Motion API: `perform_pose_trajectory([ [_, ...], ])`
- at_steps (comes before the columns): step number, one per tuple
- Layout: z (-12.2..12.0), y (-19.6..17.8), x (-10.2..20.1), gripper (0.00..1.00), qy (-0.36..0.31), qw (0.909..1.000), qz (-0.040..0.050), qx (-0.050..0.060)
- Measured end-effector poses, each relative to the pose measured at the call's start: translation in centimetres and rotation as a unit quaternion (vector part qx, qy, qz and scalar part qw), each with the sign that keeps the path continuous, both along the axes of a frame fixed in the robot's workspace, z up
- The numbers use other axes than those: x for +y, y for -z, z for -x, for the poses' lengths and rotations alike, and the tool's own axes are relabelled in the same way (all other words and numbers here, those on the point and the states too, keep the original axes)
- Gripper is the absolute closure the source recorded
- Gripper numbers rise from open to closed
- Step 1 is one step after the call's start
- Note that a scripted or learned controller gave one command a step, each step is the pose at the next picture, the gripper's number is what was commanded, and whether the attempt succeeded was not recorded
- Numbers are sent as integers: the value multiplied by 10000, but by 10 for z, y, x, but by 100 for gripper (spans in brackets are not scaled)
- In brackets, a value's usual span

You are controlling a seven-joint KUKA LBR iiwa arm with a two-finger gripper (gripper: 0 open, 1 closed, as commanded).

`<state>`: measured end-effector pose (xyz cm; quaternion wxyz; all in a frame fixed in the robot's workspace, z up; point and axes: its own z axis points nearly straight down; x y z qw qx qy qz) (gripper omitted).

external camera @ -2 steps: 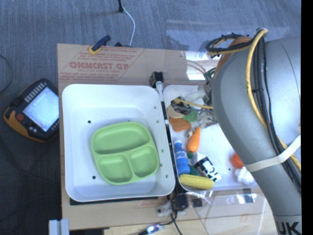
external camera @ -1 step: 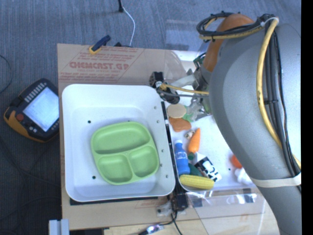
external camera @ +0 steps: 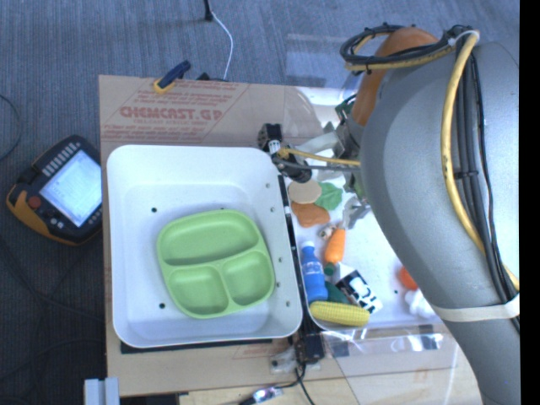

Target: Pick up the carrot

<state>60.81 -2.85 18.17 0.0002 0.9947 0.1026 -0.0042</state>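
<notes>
Grey carpet all round, with a brown board on it carrying both bins; a yellow-cased pendant [external camera: 57, 189] lies on the floor to the left.

Arm [external camera: 447, 201] is the biggest thing I have on screen: a grey bulk with a yellow cable looped along it, covering most of the right bin [external camera: 381, 251]. Its orange band shows at the top. Gripper hardware sits near the bin's upper left corner, around [external camera: 350, 205], but I cannot tell how wide the claw stands or whether anything is in it; the arm's body hides too much.

Left bin [external camera: 126, 310] holds a green divided tray [external camera: 217, 262], nothing else that I can make out.

Right bin, visible strip along its left wall, top to bottom: a tan disc and a green piece, an orange-brown lump [external camera: 310, 215], then the carrot [external camera: 335, 245], small, orange, lying tilted just right of the blue bottle [external camera: 311, 275]. Below those, a black-and-white item and a corn cob [external camera: 339, 314] at the bottom corner.

My read: approach stage, grasp not yet made. Carrot lies free on the bin floor, just below the gripper area. Next move calls for centring over the carrot, aligning the claw across its short axis, and descending without clipping the bottle or the lump, both crowding it.
</notes>
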Motion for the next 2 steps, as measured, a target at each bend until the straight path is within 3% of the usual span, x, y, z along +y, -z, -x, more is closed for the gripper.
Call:
perform_pose_trajectory([
  [1,31,93,-75,0,-723,9974,-13,-56],
  [2,70,92,-69,0,-326,9994,30,-105],
])
